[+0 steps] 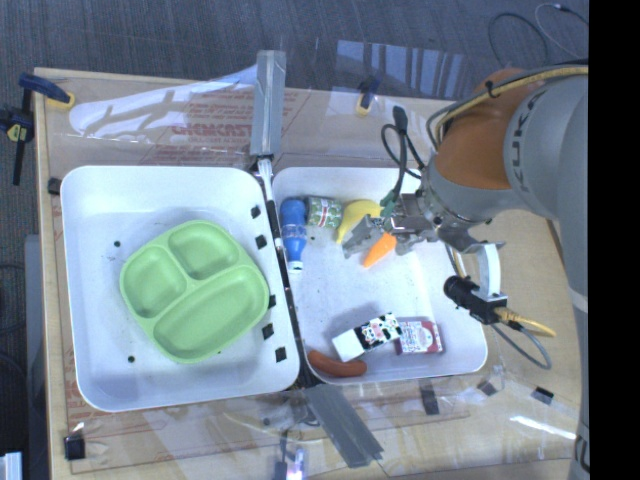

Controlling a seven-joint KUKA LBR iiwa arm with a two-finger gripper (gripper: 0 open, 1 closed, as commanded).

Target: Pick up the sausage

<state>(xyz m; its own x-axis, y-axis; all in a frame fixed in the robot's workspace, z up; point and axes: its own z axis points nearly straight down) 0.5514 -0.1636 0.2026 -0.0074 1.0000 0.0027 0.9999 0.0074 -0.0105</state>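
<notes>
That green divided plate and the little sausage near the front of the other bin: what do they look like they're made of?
The green plate looks like moulded plastic with a matte finish: one even colour, rounded compartment walls, soft highlights. The sausage seems to be toy food, probably plastic or rubber, judging by its smooth, uniform reddish-brown skin; the view leaves open which. Both white bins look like thin formed plastic.

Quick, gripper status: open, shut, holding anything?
Gripper: cannot be told from here. It sits over the carrot, far from the sausage at the right bin's near edge.

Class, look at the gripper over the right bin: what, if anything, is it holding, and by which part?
It cannot be told. The gripper sits over the carrot and banana; the sausage lies untouched near the front wall.
</notes>
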